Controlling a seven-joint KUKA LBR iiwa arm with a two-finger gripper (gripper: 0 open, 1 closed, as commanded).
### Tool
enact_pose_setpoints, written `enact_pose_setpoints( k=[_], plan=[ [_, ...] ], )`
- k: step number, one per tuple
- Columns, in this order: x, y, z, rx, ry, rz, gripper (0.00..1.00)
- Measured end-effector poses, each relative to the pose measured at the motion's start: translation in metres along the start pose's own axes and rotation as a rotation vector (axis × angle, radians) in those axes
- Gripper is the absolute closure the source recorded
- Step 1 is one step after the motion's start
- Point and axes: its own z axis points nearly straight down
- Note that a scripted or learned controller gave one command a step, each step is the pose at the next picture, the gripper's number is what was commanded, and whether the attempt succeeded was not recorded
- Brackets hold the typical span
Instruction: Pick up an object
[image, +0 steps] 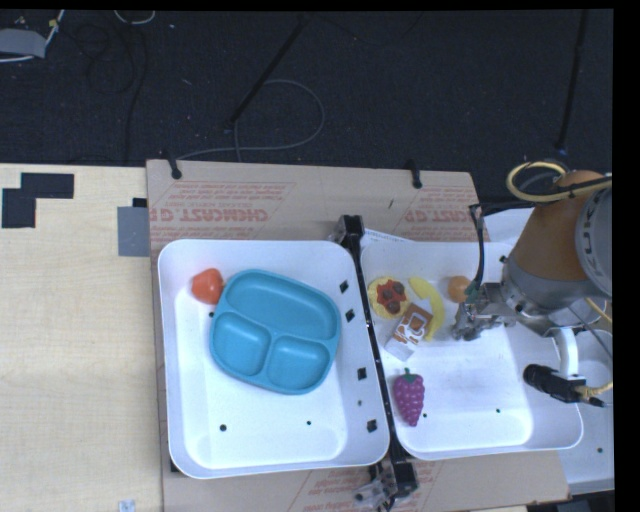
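Tool (470, 322) low in right bin (500, 440), near orange ball (457, 288) and banana (430, 300); can't tell its state. Blue tray (275, 330) in left bin (250, 445).

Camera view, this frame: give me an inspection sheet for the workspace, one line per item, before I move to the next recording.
Surface: two white bins, left bin and right bin, on a cardboard sheet over a pale bench.
Job's things: left bin holds a blue divided tray and, at the tray's upper left, an orange-red ball. Right bin holds a banana, a small yellow plate toy, a small carton, purple grapes and an orange fruit.
Clutter: nothing seen.
Gripper: gripper low in the right bin near the orange fruit.
Cables: loose cables on the dark floor.
Surroundings: dark carpet behind.
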Motion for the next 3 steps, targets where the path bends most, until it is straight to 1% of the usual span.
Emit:
enact_pose_setpoints(
  k=[1, 2, 3],
  plan=[
    [-0.005, -0.004, -0.044, -0.006, -0.002, 0.003, 1.00],
    [-0.008, -0.008, -0.087, -0.006, -0.002, 0.003, 1.00],
    [-0.003, -0.006, -0.149, -0.010, -0.003, -0.006, 1.00]
  ],
)
